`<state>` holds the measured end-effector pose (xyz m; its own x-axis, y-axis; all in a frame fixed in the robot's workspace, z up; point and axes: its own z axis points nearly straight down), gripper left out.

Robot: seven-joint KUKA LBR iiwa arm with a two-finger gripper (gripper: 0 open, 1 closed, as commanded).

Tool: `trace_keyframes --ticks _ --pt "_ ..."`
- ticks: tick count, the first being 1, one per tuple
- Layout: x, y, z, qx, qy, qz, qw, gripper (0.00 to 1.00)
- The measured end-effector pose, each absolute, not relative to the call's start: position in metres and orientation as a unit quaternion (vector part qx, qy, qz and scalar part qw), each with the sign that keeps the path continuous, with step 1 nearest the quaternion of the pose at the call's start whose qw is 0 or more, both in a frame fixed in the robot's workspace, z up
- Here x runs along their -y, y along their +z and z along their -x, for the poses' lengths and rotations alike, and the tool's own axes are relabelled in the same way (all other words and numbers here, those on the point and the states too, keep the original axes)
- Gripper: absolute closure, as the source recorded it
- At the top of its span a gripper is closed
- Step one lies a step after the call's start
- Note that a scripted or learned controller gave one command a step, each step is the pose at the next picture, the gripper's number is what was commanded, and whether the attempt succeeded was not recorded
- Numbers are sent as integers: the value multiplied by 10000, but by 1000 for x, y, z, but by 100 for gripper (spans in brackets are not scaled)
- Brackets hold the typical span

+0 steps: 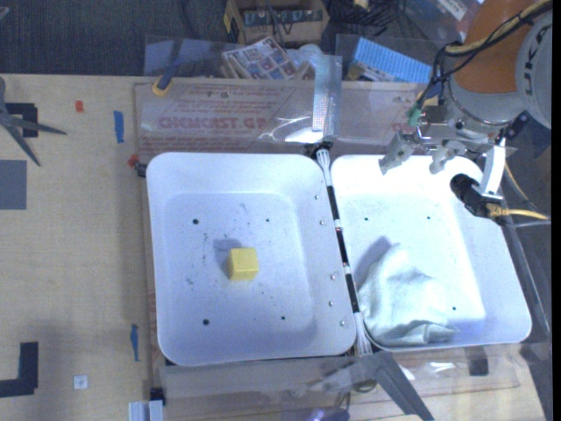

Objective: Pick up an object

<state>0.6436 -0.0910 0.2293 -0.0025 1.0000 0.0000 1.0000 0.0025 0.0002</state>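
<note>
A small yellow block (244,263) lies near the middle of the left bin (175,187). A crumpled white cloth (405,296) rests in the front left part of the right bin (504,261). My gripper (417,154) hangs over the far edge of the right bin, well above the floor of the bin. Its two fingers are spread apart with nothing between them. It is far from both the block and the cloth.
A clear plastic panel (263,117) stands behind the bins. Boxes and cables lie beyond it. A black cable end (469,196) hangs from the wrist over the right bin's far right side. Wooden bench surface (70,235) extends to the left.
</note>
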Motion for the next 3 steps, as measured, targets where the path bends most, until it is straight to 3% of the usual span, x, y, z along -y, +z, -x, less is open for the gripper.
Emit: trace_keyframes --ticks 1,2,3 --pt "95 390 -644 -7225 6 -6914 15 0" --pt "81 261 -625 -7476 4 -6641 7 0" --pt "17 231 -599 -7268 1 -6869 0 0"
